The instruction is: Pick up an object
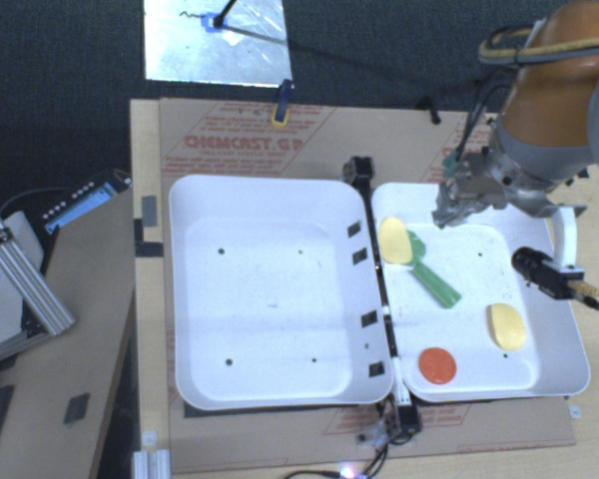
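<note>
seen from the camera above the bench, red print on the cardboard sheet [250,138] under the bins reads "chemcast gp" just beyond the far rim of the left bin [270,287]; more red print further along the sheet is too small to read. a yellow-and-blue clip [282,108] sits at the sheet's far edge. the things to pick lie in the right bin [559,367], which touches the left bin along a seam with black clips. closest to that seam is a green-handled spoon with a pale yellow bowl [411,257], its handle angled away from the left bin. a flat orange-red disc [438,365] rests near the seam at the near rim. a yellow lemon-like piece [507,326] lies farther from the left bin, toward the outer side. the gripper [451,214] hangs over the far part of the right bin, just beyond the spoon, apart from it; whether its fingers are spread or closed cannot be told, and nothing is seen between them.
</note>
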You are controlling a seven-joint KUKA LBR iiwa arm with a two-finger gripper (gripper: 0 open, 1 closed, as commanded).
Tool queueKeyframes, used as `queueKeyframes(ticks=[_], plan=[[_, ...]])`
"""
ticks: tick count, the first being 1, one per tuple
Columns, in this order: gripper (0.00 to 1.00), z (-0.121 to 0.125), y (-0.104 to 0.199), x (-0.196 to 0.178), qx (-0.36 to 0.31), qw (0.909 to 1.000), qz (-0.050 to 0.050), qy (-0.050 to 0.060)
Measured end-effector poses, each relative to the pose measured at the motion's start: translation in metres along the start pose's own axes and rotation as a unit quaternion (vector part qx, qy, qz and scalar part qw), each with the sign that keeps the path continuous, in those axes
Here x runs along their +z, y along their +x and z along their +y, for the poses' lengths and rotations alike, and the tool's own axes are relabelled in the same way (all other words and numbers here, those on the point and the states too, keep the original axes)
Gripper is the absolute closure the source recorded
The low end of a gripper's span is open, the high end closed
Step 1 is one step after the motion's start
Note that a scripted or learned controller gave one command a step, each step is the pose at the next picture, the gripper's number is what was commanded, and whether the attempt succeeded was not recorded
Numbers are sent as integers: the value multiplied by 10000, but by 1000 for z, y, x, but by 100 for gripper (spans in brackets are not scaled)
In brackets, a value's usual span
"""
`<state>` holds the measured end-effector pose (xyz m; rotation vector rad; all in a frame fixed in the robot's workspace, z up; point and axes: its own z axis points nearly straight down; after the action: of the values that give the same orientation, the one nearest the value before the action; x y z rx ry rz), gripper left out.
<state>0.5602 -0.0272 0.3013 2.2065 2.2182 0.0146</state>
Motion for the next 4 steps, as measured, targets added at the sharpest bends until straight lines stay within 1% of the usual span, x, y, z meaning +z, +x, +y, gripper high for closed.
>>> queueKeyframes(ticks=[1,2,3,4], plan=[[100,-72,74,-49,-28,10000,28,63],[100,-30,167,-65,-36,10000,29,46],[100,-37,227,-108,-22,10000,29,50],[100,-20,253,-123,4,10000,22,60]])
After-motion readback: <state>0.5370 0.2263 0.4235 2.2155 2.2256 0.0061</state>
